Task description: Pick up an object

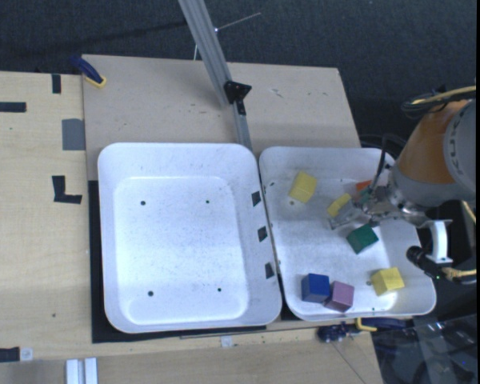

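Note:
The right bin [304, 294] holds several small blocks: a yellow cube [302, 187], a small yellow piece [338, 206], a green cube [362, 238], a yellow block [387, 280], a blue cube [315, 286] and a purple block [341, 295]. An orange piece [362, 186] shows by the arm. My gripper [354, 217] reaches in from the right and sits low in the bin, between the small yellow piece and the green cube, just above the green cube.
The left bin [112, 214] stands beside the right one. A grey metal pole [208, 42] slants over the bench behind the bins. A blue-and-yellow clamp [88, 70] sits at the bench's far left corner.

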